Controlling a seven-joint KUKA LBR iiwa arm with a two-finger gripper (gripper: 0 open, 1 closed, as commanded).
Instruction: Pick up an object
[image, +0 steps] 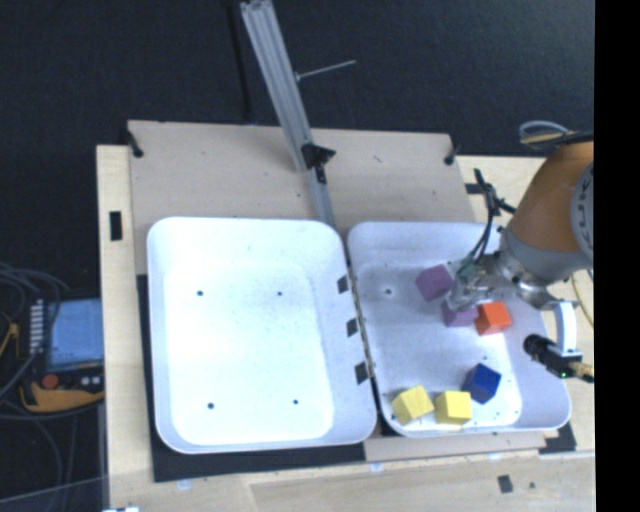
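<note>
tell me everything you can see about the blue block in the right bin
The blue block is a small, matte, deep blue cube that looks like foam. It sits on the floor of the right bin near its front right corner, turned slightly askew. A yellow block sits just in front of it at its left, close or touching.

The hand partly hides a purple block beneath it

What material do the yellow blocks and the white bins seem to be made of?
Yellow blocks: probably foam or painted wood; matte, with soft edges and no glare. White bins: likely moulded plastic; smooth, slightly glossy, with rounded corners and rim. The view cannot confirm either.
</note>
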